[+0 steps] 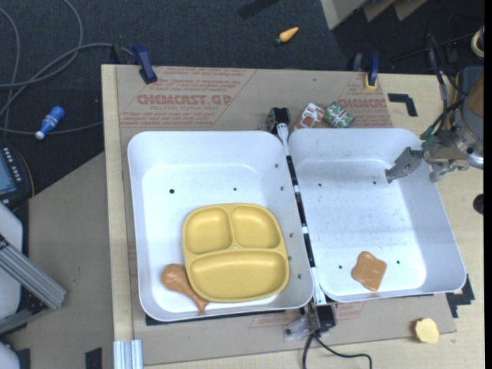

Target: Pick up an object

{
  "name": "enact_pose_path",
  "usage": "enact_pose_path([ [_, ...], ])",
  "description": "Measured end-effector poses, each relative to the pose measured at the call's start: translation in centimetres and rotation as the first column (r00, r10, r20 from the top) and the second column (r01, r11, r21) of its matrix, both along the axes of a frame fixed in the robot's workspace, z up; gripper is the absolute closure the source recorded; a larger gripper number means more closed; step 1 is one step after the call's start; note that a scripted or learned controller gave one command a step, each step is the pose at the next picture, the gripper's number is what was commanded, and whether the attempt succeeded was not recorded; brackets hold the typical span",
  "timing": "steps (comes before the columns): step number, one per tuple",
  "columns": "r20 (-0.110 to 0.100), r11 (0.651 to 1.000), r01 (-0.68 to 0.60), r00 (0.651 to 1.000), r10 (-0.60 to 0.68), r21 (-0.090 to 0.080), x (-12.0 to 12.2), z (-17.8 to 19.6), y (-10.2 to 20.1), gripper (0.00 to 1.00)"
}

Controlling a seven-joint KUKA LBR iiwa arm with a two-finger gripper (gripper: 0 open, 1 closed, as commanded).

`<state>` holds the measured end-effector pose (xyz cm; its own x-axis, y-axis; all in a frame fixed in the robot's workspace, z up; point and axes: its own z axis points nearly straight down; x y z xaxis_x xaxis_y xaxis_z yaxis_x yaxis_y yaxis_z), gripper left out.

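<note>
Nearest the camera, a small yellow lump (pixel 426 330) sits on the bench (pixel 77 229) just outside the right white plastic bin (pixel 430 206), off its near right corner. Inside that bin, close to its near wall, lies a flat tan-brown toy biscuit-like piece (pixel 369 270), apart from everything else. In the left white plastic bin (pixel 146 175), a yellow three-compartment plastic tray (pixel 234 250) lies flat, with a tan toy drumstick (pixel 181 282) touching its near left edge.

Farther back, the end effector (pixel 415 163) hovers over the right bin's far right area, one grey finger (pixel 400 165) angled toward the bin's middle. Whether its fingers are spread or closed cannot be told; nothing shows between them.

Judgement: the tan-brown piece is the closest candidate, lying toward the camera and slightly left of the end effector, well apart. It looks roughly square, no clear long axis.

Beyond the bins, crumpled wrappers (pixel 326 115) rest on the bench.
</note>
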<state>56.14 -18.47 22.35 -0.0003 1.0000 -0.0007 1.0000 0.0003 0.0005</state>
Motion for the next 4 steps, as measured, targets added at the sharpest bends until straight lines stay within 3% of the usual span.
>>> enact_pose_path([
  [1,-0.012,1.0,0.006,1.0,-0.006,0.005,-6.7,-10.5,-3.1,0.0],
  [2,0.003,1.0,0.001,1.0,-0.001,-0.001,-6.1,-8.9,-2.9,1.0],
  [3,0.013,1.0,-0.005,1.0,0.005,-0.004,-0.4,-0.5,-1.5,1.0],
  [4,0.002,1.0,-0.001,1.0,0.001,-0.001,5.3,-1.2,-3.9,1.0],
])
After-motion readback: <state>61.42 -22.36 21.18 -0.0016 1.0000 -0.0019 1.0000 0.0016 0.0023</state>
